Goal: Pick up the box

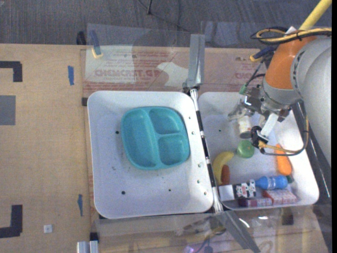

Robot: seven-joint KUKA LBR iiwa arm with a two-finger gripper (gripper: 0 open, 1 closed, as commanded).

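Camera view: gripper (251,121) hovers at right-centre, its state unclear; approach step, next descend toward box (278,197) at lower right.

Your grey arm reaching in from the right, orange-banded wrist angled down, gripper (246,121) hanging low.

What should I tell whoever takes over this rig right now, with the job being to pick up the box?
Gripper: over the upper part of the right bin, nothing seen between its fingers; open or shut unclear.
Box: lying flat along the right bin's lower edge, beside the blue bottle, apart from the gripper.
Left bin: holds the teal divided plate.
Done: nothing; box not lifted.
Left: move down to the box, grasp, lift.
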